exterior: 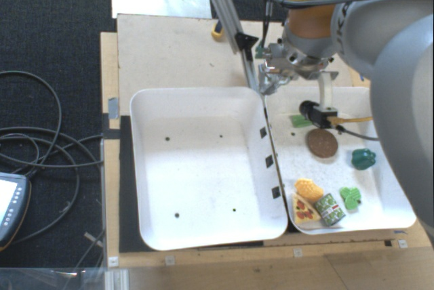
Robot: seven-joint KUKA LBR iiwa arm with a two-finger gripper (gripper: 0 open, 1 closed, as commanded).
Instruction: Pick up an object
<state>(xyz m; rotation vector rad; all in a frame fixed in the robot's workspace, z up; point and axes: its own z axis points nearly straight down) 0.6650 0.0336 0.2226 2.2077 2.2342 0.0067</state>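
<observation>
At the far end of the wall between the two bins, the grey arm [393,31] sets its gripper [271,82]; whether it is clenched or released cannot be told. Left bin [196,173]; right bin [288,156]. Lying in the right bin, apart from the gripper: brown disc [322,143], teal toy [363,158], green can [331,209], pizza-slice toy [304,210], yellow corn piece [308,188], bright green toy [350,196], flat green piece [298,121].
</observation>
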